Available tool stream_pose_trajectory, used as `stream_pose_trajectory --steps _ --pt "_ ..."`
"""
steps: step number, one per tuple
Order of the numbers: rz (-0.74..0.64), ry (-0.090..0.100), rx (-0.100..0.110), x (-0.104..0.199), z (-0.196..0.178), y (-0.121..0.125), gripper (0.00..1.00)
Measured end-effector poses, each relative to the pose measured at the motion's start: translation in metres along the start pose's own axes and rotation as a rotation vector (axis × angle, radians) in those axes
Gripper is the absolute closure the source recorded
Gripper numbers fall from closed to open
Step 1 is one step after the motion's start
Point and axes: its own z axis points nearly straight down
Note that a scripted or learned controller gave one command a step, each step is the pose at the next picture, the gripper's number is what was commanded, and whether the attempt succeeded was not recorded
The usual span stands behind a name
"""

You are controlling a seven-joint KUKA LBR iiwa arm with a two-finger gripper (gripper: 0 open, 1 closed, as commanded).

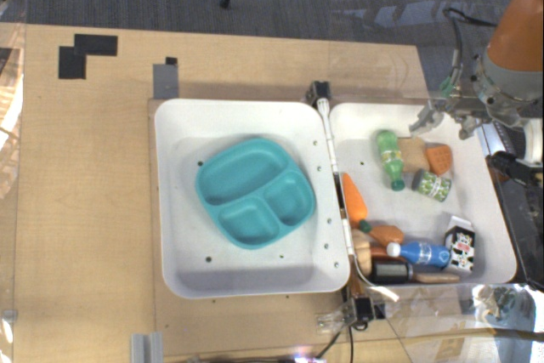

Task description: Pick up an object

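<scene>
**Two bins, one arm poised over the right-hand clutter**

Two shallow white bins sat side by side on a pale wooden surface (85, 208). The left bin (174, 268) held a teal divided plate (255, 193). The right bin (489, 217) held a jumble of small things: a green bottle (389, 157) lying with its long axis running far to near, a tan block (414, 153) just beside it, an orange wedge (439, 159), a small green can (432, 185), a carrot (354, 200) along the dividing wall, a blue bottle (422, 254) lying left to right at the near edge, and a black-and-white carton (460, 242).

The grey arm, with its orange band (518, 34), reached in from the right and hung over the far right corner of the right bin, wrist pointing downward. The pincer (444, 116) was open, its two pale fingers spread with nothing between them.

No object had been chosen yet, as far as could be judged. The closest candidates, the tan block and orange wedge, lay just near of the pincer and slightly left; a short descent toward the viewer would likely have reached them. The green bottle lay farther left.
</scene>
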Motion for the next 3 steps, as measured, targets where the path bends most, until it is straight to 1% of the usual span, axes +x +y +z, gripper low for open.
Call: stream_pose_trajectory --steps 1,2,3 --pt "0.102 -0.001 -0.014 0.013 0.127 0.015 0.00" --pt "0.095 -0.005 -0.024 0.013 0.113 0.018 1.00" --pt "0.078 0.001 -0.010 0.066 0.023 0.009 1.00"
